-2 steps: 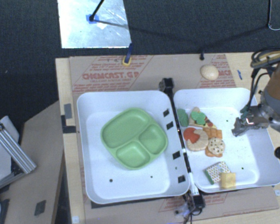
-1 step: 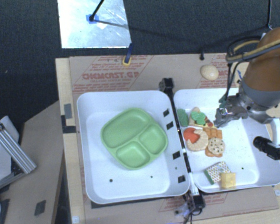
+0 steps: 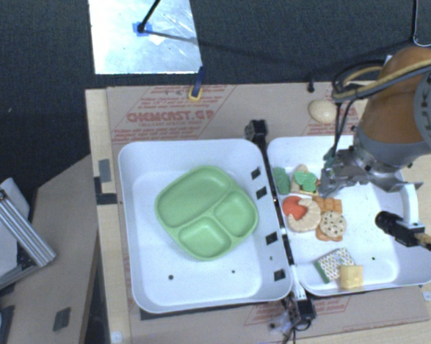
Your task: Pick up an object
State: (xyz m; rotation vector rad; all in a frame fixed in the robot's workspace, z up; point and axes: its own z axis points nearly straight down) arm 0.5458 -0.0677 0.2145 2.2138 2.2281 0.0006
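The right white bin [image 3: 399, 265] holds several small toy foods: a green piece [image 3: 281, 179], a red piece [image 3: 294, 207], a round tan cookie [image 3: 305, 220], a speckled cookie [image 3: 330, 226], an orange cracker [image 3: 330, 204], a striped packet [image 3: 332, 262] and a yellow block [image 3: 351, 276]. My gripper [image 3: 327, 182] hangs low over the bin's upper middle, just right of a green-and-cream piece [image 3: 304, 178] and above the orange cracker. The arm's body hides the fingers from this angle, and nothing shows between them.
A green sectioned plate [image 3: 206, 212] lies in the left white bin [image 3: 152, 267]. A black divider with clips [image 3: 270, 200] runs between the bins. A cream egg-shaped object [image 3: 321, 111] rests on the cardboard behind the right bin. A black fitting [image 3: 396, 227] sticks out over the right bin.
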